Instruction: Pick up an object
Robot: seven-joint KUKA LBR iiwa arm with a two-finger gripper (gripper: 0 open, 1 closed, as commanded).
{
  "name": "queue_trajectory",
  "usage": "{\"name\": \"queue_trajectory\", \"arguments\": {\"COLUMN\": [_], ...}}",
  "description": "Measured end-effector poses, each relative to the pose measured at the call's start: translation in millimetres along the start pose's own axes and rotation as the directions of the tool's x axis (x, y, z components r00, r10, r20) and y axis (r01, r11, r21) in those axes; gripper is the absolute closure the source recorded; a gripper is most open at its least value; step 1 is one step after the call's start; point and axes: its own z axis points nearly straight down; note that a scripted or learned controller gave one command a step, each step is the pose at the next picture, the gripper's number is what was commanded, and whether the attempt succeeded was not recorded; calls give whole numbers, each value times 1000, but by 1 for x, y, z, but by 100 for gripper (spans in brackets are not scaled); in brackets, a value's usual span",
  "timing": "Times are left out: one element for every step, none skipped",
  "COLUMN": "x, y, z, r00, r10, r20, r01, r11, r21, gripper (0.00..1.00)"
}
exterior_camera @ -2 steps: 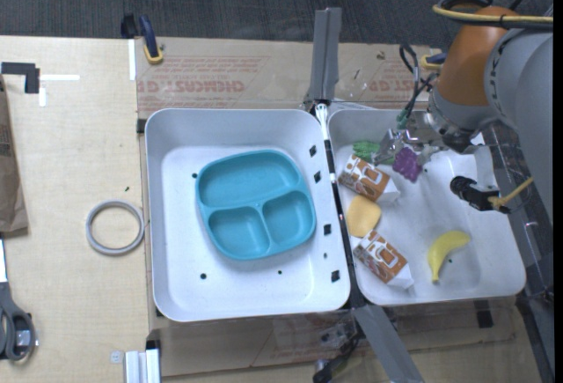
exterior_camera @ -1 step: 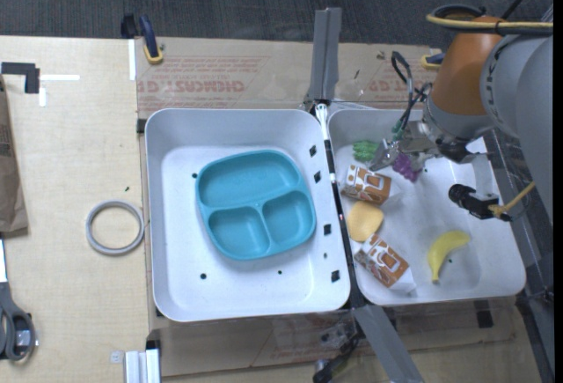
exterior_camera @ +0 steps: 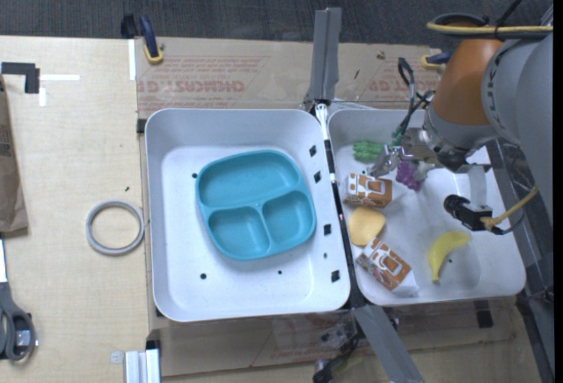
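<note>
The right bin (exterior_camera: 493, 280) holds several toy foods. A green piece (exterior_camera: 368, 149) lies at the back left, and a purple bunch (exterior_camera: 410, 175) sits beside it. An orange-and-white carton (exterior_camera: 369, 189) lies near the left wall, with a yellow wedge (exterior_camera: 367, 224) below it and a second carton (exterior_camera: 386, 267) at the front. A banana (exterior_camera: 446, 253) rests at the front right. My gripper (exterior_camera: 392, 160) hangs low over the back of this bin, between the green piece and the purple bunch, just above the first carton.
The left bin (exterior_camera: 167, 196) contains a blue divided plate (exterior_camera: 255, 204). A grey divider post (exterior_camera: 325, 55) rises between the bins at the back. On the bench at the left lie a grey ring (exterior_camera: 115, 226) and scissors (exterior_camera: 16, 328). The arm's black cable (exterior_camera: 471, 212) loops over the right bin.
</note>
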Motion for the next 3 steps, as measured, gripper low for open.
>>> {"name": "queue_trajectory", "arguments": {"x": [-19, -20, 9], "y": [-71, 27, -17], "z": [-68, 1, 0], "r00": [995, 980, 966], "r10": [-102, -199, -257], "r20": [-1, 0, 0], "r01": [102, 199, 257], "r11": [995, 980, 966], "r21": [2, 1, 0], "gripper": [0, 0, 0]}}
